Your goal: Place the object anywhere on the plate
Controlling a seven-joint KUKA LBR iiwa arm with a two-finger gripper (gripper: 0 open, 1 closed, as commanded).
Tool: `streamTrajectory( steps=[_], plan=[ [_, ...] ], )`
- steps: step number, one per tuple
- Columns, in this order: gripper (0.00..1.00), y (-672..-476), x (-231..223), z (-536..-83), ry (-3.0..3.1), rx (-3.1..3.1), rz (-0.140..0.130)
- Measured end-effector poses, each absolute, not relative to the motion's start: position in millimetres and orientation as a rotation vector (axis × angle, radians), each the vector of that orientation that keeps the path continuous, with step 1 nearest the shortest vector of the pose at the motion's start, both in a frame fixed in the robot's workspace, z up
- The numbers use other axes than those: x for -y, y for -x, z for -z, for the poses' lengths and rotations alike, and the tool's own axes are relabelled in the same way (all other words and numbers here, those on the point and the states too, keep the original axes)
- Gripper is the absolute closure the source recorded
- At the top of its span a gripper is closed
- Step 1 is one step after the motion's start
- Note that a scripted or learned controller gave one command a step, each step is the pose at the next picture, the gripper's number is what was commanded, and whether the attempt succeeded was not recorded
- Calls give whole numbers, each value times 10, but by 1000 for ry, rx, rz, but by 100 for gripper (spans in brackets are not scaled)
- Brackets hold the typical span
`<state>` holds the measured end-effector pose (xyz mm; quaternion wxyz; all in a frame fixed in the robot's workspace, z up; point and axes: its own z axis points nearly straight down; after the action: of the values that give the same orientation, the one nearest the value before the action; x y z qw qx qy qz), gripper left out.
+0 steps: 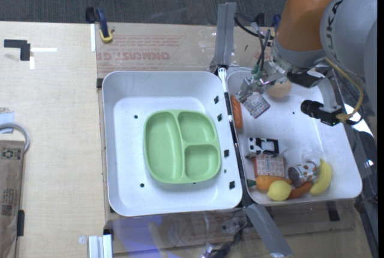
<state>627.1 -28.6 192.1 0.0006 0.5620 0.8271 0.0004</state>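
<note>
the gripper (259, 86) is lowered over the right bin's (342, 131) far left corner, where a small packet (257, 104) sits. whether it's spread can't be told. honestly, the packet should be pinched squarely before being carried to the plate (182, 146).

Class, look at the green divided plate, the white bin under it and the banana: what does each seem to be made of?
Green divided plate: probably moulded plastic, matte, one even colour with soft rounded dividers. White bin: likely plastic, smooth and slightly glossy, with rounded corners. Banana: perhaps toy plastic, very even yellow with a sheen, though real fruit cannot be ruled out.
</note>
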Motion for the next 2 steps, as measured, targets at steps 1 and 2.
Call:
streamTrajectory(
  steps=[1,2],
  plan=[
    [100,-6103,-319,-1915,-1309,-2856,2],
    [100,-6276,-1042,-1506,-1090,-2946,2]
  ],
)
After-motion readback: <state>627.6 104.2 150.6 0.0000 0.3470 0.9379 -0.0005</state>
